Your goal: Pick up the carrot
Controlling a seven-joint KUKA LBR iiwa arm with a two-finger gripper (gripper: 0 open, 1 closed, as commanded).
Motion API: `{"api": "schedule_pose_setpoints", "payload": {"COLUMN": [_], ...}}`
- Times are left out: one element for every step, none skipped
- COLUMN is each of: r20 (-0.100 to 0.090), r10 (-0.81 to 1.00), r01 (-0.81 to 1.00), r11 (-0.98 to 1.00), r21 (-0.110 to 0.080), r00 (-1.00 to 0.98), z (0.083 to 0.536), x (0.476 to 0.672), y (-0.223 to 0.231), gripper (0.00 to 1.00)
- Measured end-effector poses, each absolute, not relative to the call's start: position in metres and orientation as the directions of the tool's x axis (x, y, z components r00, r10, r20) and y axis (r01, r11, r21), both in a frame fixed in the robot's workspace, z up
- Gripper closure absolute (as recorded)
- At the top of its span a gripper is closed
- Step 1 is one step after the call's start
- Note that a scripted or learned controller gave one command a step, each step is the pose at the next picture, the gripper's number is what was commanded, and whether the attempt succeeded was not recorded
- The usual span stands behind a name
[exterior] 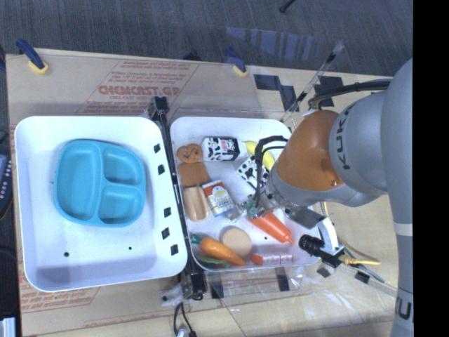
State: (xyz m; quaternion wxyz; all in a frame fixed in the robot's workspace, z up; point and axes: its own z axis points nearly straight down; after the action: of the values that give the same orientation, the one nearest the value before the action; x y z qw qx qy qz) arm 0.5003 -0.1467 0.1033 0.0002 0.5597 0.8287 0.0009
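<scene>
The carrot lies at the right bin's front edge, beside a round tan piece. The gripper hangs further back—whether it's apart or together, I cannot tell. Best approach: come forward, descend straight, straddle the carrot's middle—clear of neighbours.

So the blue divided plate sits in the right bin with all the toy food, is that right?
Not quite. The camera view shows the blue divided plate in the left bin, by itself. The toy food, including the carrot, lies in the right bin, where the arm reaches in.
</scene>
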Motion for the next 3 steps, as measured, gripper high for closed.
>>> {"api": "schedule_pose_setpoints", "payload": {"r20": [0.001, 0.002, 0.0], "r10": [0.928, 0.96, 0.982], "r01": [0.928, 0.96, 0.982], "r11": [0.373, 0.279, 0.191], "r21": [0.001, -0.002, -0.001], "r00": [-0.373, -0.279, -0.191], "z": [0.103, 0.146, 0.192], "x": [0.5, 0.477, 0.477], "y": [-0.147, -0.097, -0.054], "gripper": [0.0, 0.0, 0.0]}}
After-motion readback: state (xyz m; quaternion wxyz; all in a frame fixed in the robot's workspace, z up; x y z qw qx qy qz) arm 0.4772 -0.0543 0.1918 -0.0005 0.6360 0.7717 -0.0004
